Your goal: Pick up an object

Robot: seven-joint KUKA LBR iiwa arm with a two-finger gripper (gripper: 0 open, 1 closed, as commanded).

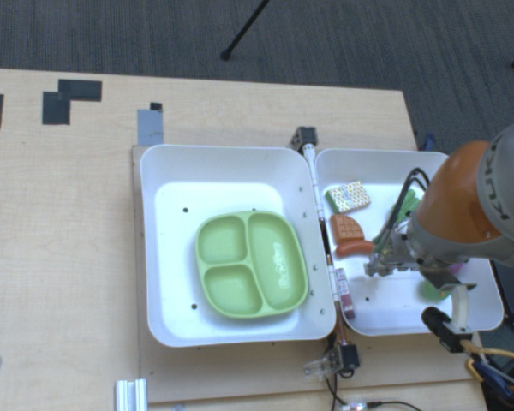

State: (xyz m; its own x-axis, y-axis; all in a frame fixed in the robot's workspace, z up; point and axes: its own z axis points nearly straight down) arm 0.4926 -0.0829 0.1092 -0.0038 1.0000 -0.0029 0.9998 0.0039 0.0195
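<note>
Now we see the grey two-finger gripper (379, 262) low in the right white bin (488, 311) | grip state: we cannot tell | orange-red sausage-shaped toy (353, 247) just beside gripper.

The bench (60, 229) looks like pale wood with a smooth, matt face. Both bins (154, 255) seem white plastic, faintly glossy. The green divided plate (251, 265) is smooth plastic with a soft sheen — brightest at its 3 o'clock compartment. The floor (154, 24) looks like dark ribbed carpet — rough, matt. The arm's orange band (463, 199) appears satin-smooth.
</note>
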